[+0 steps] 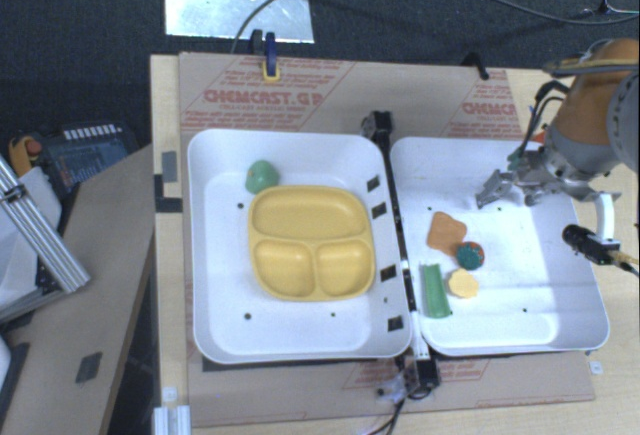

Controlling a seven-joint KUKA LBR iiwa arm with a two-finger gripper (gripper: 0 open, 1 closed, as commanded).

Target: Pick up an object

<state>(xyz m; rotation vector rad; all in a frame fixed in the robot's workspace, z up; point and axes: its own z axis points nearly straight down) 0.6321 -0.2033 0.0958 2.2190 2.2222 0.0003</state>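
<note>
Over the right bin, near its upper edge, hangs the gripper; its metal fingers point left and look spread apart with nothing between them, though glare against the white floor blurs their tips; the arm behind it is cut off by the frame's right side, so just its orange band and grey wrist show. Below and left of the gripper, apart from it, four small things lie grouped on the bin floor; an orange piece, flat and irregular; a round ball, teal with red patches, touching that piece's lower right; a pale yellow disc just beneath; a green bar, straight and narrow, close beside the divider. The left bin holds a yellow tray of smooth plastic with three compartments; a green lump sits at its upper left corner, its exact shape unclear.
</note>
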